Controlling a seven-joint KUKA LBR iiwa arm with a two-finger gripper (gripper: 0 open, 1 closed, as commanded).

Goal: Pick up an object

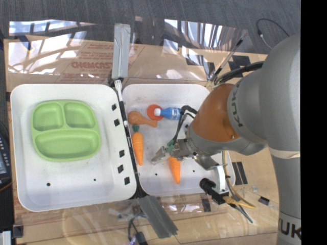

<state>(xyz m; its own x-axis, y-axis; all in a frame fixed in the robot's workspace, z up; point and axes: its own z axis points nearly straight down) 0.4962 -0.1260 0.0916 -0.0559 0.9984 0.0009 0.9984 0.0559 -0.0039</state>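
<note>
The right bin (153, 185) holds several toys. An orange carrot (138, 146) lies along its left wall. A smaller carrot (176, 171) lies near the front. A brown drumstick (140, 119) and a blue bottle with a red end (164, 112) lie toward the back. My gripper (180, 158) hangs low over the thick end of the smaller carrot. It is open, with one grey finger (157, 156) to the carrot's left and the other to its right. Nothing is lifted.
The left bin (30, 188) bears a green divided plate (65, 129). A ridge with black clips (124, 142) separates the two bins. The grey arm and its orange band (219, 121) cover the right bin's right side. Cables and tools lie at the bench's front right.
</note>
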